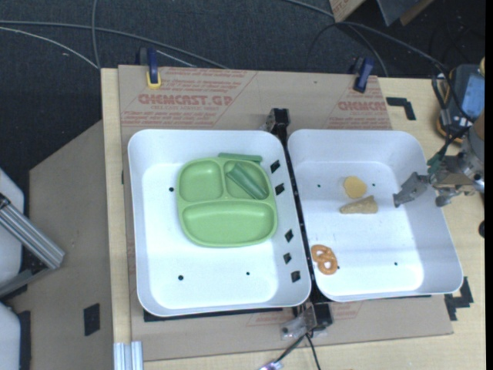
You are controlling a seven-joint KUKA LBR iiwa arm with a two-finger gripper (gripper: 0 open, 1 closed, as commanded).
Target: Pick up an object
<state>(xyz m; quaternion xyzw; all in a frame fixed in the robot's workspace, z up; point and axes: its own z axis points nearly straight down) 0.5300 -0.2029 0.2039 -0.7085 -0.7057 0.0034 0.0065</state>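
The pale wooden tabletop [69, 206] carries two shallow, glossy white plastic bins. The left bin [154, 284] holds a smooth green divided plastic plate [223, 206]. In the right bin [431, 268] lie a tan wedge-shaped piece [360, 206], a round yellow disc [354, 186] and an orange twisted pretzel [324, 259]. The grey metal hand [420, 190] sits over the right bin's right side; whether its grip is parted or closed cannot be told.

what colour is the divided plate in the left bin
Light green; the divided plate shows plainly in the camera view.
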